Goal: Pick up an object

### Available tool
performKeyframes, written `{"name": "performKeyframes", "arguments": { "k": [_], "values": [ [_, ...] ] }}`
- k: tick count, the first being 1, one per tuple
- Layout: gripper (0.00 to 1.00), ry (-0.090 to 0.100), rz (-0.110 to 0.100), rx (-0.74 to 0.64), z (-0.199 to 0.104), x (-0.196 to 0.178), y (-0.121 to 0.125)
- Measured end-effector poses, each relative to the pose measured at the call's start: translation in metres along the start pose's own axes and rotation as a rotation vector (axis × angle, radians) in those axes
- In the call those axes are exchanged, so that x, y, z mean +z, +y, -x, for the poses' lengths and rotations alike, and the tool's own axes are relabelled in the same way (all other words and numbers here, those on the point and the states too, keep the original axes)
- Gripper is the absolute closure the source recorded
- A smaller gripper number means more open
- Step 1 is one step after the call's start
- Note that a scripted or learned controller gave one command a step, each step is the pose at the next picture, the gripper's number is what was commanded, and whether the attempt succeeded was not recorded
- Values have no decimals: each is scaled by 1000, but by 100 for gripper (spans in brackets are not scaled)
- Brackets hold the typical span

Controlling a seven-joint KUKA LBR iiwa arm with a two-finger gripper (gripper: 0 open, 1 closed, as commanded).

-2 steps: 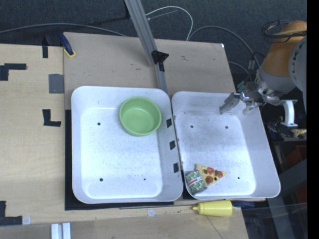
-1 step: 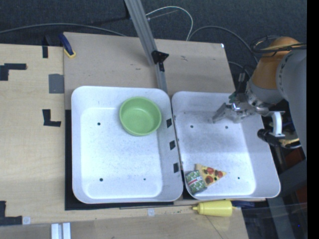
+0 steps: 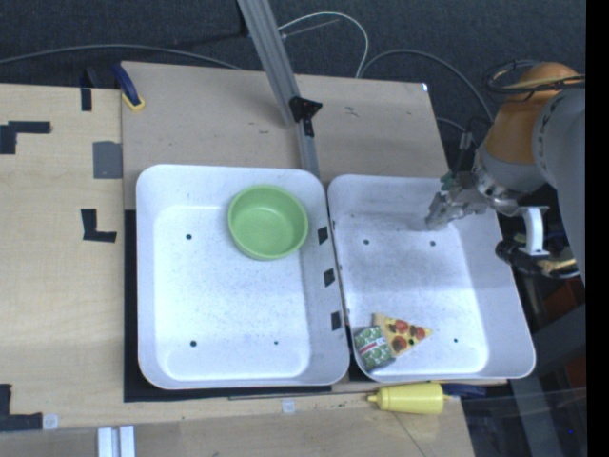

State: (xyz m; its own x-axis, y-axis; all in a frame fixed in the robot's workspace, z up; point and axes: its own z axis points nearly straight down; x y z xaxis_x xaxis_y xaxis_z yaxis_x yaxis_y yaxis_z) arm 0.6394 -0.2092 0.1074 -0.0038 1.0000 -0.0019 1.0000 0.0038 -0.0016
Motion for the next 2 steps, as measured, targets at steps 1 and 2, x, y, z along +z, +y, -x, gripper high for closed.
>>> {"name": "performKeyframes", "arguments": {
  "k": [1,2],
  "values": [
    [100,0,7,2,-4,-63,4],
    [100,1,5,2,-4,-103,5]
  ]
}}
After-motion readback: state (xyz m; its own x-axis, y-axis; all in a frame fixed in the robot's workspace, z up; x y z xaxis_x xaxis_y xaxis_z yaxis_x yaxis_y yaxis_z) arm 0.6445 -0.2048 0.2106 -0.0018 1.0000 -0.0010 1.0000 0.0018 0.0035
